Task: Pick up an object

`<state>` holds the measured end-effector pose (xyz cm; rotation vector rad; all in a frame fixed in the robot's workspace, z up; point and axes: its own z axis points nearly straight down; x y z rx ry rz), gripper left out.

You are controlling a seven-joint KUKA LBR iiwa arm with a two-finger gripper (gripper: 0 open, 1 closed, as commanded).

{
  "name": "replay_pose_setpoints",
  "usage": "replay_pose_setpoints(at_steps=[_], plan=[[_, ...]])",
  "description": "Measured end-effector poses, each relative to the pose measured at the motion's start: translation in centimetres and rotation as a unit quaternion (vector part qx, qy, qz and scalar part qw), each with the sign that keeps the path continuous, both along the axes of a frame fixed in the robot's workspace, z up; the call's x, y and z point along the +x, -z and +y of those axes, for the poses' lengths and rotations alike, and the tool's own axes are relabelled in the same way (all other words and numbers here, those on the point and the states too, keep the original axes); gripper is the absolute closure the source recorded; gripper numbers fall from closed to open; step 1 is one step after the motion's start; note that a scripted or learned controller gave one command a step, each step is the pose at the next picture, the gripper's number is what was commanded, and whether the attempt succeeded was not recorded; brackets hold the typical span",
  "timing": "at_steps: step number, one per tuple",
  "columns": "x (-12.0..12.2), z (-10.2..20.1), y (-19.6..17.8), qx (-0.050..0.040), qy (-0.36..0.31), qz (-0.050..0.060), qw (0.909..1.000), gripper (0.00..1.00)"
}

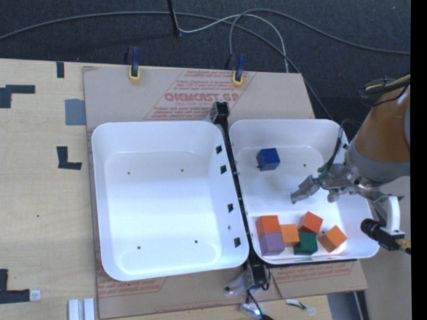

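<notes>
The right bin (pixel 287 129) holds several small blocks. A blue cube (pixel 268 159) lies alone near its back left. Along the bin's front edge sit a red-orange cube (pixel 269 224), a purple cube (pixel 271 243), an orange cube (pixel 289 234), a green cube (pixel 307 243), another red-orange cube (pixel 311 222) and an orange cube (pixel 333 238). My gripper (pixel 313 189) hangs over the middle right of this bin, above the front cluster and to the right of the blue cube. Nothing shows in its grasp.
The left bin (pixel 107 179) stands beside the right one, parted from it by a black clipped divider (pixel 230 185). Both rest on a cardboard sheet (pixel 193 92) held by two clamps at the back. Cables run behind the bench.
</notes>
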<state>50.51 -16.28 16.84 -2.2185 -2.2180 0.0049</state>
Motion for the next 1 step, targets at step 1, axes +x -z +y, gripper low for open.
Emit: replay_pose_setpoints(at_steps=[1], plan=[[0.43,0.42,4.47,0.0000,-0.001,-0.001,1.0000,0.00]])
